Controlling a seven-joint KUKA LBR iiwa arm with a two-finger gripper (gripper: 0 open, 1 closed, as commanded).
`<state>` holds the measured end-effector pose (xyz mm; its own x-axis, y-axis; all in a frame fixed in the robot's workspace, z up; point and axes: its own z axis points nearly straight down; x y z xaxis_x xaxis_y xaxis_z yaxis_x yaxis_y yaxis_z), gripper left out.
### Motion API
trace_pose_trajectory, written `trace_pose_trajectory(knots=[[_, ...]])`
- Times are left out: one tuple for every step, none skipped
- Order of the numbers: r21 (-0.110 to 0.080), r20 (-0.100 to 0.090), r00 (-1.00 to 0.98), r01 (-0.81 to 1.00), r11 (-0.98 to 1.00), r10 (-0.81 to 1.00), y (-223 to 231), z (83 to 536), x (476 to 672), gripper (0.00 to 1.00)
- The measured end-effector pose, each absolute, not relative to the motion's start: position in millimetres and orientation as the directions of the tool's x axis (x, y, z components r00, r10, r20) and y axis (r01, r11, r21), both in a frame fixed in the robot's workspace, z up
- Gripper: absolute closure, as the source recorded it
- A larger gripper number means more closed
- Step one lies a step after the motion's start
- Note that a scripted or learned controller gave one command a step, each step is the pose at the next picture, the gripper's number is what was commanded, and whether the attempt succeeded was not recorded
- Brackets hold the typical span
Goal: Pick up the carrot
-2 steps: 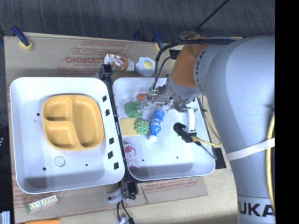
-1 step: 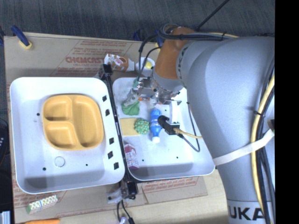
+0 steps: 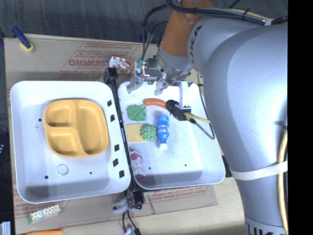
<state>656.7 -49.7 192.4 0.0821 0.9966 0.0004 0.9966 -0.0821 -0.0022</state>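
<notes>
Orange and slender, the plastic-looking carrot (image 3: 154, 102) lies just beside your spread-fingered grey gripper (image 3: 146, 85); probably light, stiff, slippery, so pinch its middle.

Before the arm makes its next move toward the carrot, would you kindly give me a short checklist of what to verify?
1. Carrot in plain sight, lying in the right bin: ok.
2. Hand open, with nothing between its fingers: ok.
3. Hand centred over the carrot: not ok; it sits nearer the bin's far rim.
4. Carrot apart from its neighbours: cannot tell; the green leaf lies right by one end, and the blue bottle is close.
5. Height of the hand above the carrot: cannot tell from this one slanted view.
</notes>
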Motion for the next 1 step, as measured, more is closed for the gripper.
trace_pose_trajectory(knots=[[-0.005,0.0,0.03,1.0,-0.03,1.0,-91.9,90.7,655.6,0.0]])
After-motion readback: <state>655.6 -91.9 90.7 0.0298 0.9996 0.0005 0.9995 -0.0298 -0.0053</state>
